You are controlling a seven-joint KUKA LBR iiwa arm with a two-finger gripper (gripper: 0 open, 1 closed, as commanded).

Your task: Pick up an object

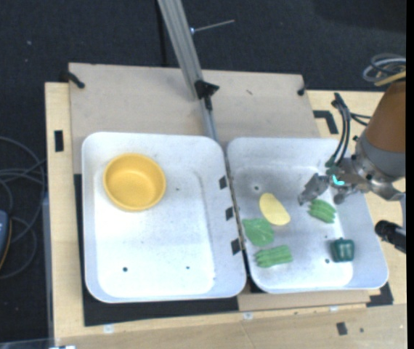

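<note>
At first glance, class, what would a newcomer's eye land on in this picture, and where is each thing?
The yellow bowl stands out first, alone in the upper left of the left bin. Next comes the cluster in the right bin: a yellow piece amid four green ones. The gripper hangs above that bin's upper right, close to a light green piece.

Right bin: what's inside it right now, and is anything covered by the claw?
The right bin holds a yellow piece, three light green pieces and a dark green one. The claw hangs above; anything beneath it is hidden.
</note>
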